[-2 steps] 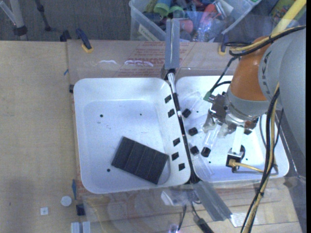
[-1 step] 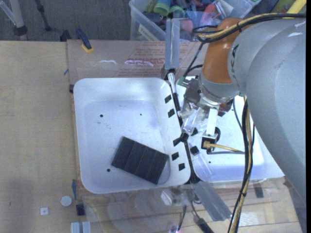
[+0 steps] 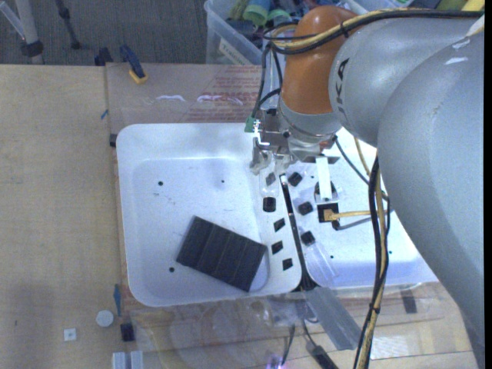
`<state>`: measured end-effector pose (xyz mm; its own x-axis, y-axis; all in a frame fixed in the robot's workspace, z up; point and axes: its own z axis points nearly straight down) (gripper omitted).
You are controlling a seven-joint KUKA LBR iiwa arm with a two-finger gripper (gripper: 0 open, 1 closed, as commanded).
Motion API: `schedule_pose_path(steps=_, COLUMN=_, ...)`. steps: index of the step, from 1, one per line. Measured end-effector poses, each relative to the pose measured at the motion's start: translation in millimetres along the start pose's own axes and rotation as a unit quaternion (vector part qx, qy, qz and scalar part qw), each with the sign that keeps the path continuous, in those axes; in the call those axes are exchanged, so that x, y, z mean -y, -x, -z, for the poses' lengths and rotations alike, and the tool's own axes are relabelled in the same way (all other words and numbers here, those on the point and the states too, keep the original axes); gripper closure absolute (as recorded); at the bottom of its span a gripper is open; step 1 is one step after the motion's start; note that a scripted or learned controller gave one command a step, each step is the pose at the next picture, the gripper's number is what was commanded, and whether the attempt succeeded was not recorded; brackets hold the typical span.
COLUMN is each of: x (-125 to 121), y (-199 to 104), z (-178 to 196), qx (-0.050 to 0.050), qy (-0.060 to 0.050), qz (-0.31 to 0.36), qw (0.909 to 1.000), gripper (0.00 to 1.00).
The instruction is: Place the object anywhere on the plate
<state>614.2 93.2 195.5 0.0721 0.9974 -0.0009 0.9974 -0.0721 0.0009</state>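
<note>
A dark grey ribbed rectangular plate (image 3: 221, 254) lies flat and a little askew in the front part of the left white bin (image 3: 127, 206). My gripper (image 3: 269, 162) hangs below the orange band over the back right corner of that bin, close to the ridge between the two bins. It is well behind and to the right of the plate and apart from it. The wrist hardware and cables hide what is under the gripper. I cannot make out any loose object in the bins.
The arm's big grey body covers most of the right bin (image 3: 400, 261). A clear tub of coloured toys (image 3: 254, 10) stands behind the bins. A blue clamp (image 3: 135, 71) sits at the back left, and small bits (image 3: 104, 318) lie on the bench front left.
</note>
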Motion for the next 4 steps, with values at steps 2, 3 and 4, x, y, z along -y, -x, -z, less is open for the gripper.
schedule_pose_path(steps=2, x=-50, y=-45, z=30, qx=0.0, qy=0.002, qz=0.281, qw=0.9597, gripper=1.0)
schedule_pose_path(steps=3, x=-36, y=-116, z=-48, qx=-0.001, qy=-0.001, qz=0.353, qw=0.9355, gripper=1.0)
schedule_pose_path(steps=4, x=-36, y=-120, z=59, qx=0.0, qy=0.001, qz=0.405, qw=0.9144, gripper=1.0)
